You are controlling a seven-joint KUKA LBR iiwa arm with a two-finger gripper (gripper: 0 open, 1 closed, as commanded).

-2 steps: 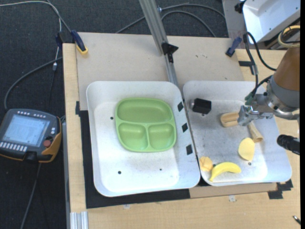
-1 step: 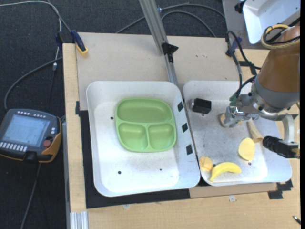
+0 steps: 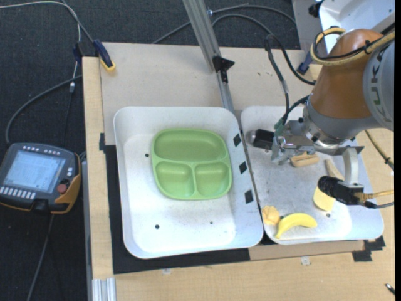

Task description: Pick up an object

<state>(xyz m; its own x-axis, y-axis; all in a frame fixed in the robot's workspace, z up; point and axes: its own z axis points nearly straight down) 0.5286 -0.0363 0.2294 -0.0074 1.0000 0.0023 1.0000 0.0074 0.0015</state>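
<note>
Two white bins face you side by side. Your left bin (image 3: 135, 231) carries a green divided plate (image 3: 191, 163). Across in the right bin (image 3: 266, 121), a banana (image 3: 297, 222) lies near the front wall, well apart from the gripper (image 3: 286, 159) hovering over a small tan block (image 3: 305, 161); its grasp I cannot tell.
</note>
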